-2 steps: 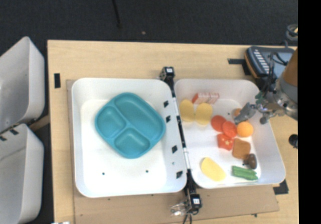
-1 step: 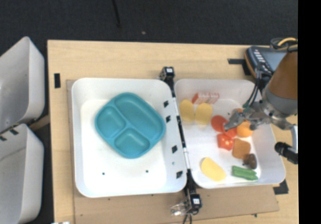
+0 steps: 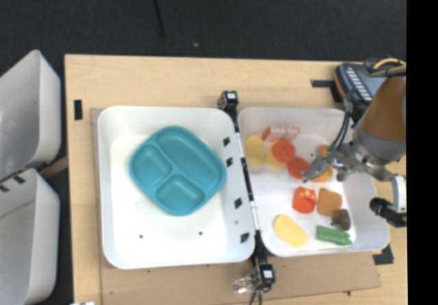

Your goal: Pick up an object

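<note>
Far to the left of the claw (image 3: 319, 172), the left bin (image 3: 109, 228) holds a blue divided tray (image 3: 178, 169), which lies flat and turned at an angle. No brand name or writing can be read on anything here; a small pack with red marks (image 3: 282, 132) lies up and left of the claw, but its print is too blurred. In the right bin (image 3: 369, 232), left of the claw, there are a pale yellow piece (image 3: 254, 149) and two round red pieces (image 3: 282, 150), the nearer red one (image 3: 297, 167) just beside the claw tips. Below the claw lie a red pepper-like piece (image 3: 305, 199), an orange-brown piece (image 3: 329, 201), a small dark piece (image 3: 341, 219), a yellow lemon-like piece (image 3: 291, 230) and a green piece (image 3: 333, 234). The claw is low over the bin and points to the left, with an orange piece (image 3: 323, 175) touching it. I cannot tell if the claw is open or closed, or if it grips anything. The arm (image 3: 383, 119) comes from the right, its orange band above the grey wrist.
</note>
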`<state>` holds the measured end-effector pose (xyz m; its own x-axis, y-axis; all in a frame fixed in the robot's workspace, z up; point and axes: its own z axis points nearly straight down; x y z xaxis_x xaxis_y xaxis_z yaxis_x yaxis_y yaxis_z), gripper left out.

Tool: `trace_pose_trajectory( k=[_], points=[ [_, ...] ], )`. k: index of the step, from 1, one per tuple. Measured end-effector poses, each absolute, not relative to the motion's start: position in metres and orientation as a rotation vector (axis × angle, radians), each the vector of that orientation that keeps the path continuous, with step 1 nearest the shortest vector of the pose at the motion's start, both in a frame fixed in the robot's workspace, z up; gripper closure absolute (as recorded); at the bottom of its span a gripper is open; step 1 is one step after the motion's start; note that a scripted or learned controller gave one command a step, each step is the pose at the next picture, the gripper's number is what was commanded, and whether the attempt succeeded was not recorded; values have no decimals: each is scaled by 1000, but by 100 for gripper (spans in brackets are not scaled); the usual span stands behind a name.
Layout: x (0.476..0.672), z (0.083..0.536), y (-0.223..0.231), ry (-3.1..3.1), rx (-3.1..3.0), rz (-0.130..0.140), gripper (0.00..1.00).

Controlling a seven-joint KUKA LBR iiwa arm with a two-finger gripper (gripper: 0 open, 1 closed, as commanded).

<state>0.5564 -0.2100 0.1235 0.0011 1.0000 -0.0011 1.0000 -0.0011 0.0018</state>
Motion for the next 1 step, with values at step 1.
trace_pose_trajectory(
  k=[1],
  points=[
    [557,133,-211,2215,2222,2,100]
  ],
)
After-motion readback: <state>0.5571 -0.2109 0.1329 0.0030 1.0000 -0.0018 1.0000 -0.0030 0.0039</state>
